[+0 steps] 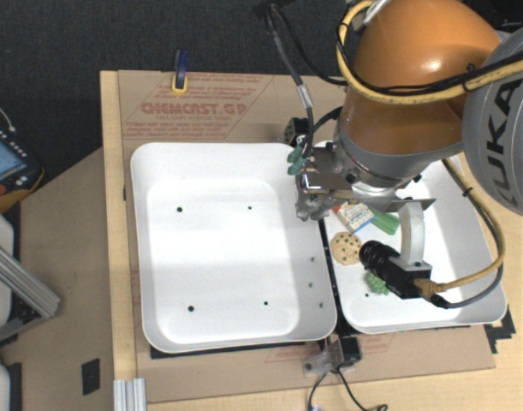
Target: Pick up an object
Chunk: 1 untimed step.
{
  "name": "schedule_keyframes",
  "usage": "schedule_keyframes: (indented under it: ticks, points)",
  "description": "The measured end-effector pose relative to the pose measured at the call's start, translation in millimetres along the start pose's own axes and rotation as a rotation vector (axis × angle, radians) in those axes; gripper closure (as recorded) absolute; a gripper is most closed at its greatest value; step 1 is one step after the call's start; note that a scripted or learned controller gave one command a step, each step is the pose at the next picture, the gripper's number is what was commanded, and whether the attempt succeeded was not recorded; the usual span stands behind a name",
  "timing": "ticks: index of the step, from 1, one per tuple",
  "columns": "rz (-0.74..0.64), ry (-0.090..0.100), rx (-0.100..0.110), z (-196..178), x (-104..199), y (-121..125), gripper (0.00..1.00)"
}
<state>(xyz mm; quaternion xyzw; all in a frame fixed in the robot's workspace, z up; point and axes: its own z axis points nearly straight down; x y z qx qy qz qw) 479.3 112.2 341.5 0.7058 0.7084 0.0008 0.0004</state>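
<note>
Camera view: your jaws (357,202) hang low over the right bin (475,302), hidden under the wrist so I cannot tell their opening, with the small cluster of objects (360,229) lying just beneath and slightly front-left.

The grey arm (501,135) reaches in from the right, its orange band (419,45) bulking over the counter's far right part. Its wrist points steeply down, with the claw (351,217) low near the counter's middle, largely hidden beneath the wrist.
</note>
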Motion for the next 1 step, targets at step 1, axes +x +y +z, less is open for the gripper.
schedule_keyframes:
  ticks: [1]
  points:
    - [0.012, -0.003, 0.008, 35.4, -76.5, -0.8, 1.00]
